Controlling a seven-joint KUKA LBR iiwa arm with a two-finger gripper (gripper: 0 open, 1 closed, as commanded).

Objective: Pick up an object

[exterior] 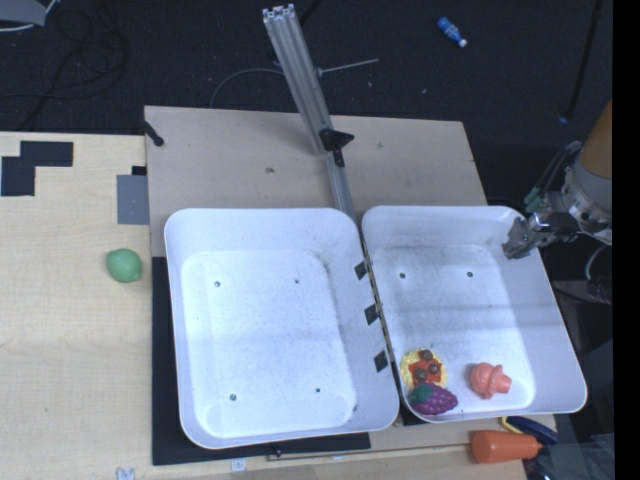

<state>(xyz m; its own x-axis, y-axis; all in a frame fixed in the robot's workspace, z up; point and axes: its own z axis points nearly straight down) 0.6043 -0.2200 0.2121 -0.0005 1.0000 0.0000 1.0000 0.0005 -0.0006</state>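
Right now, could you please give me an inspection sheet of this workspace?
Surface: two white bins, left bin and right bin, side by side on a bench.
Job's things: yellow toy, purple toy and pink toy in the right bin's near end.
Clutter: green ball left of the bins; orange object outside the near rim.
Grippers: gripper over the right bin's far right rim.
Cables: dark cables on the floor.
Surroundings: metal rail behind the bins.

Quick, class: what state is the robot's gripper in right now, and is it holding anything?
Gripper: at the right bin's far right rim, nothing seen between its fingers; open or shut cannot be told.
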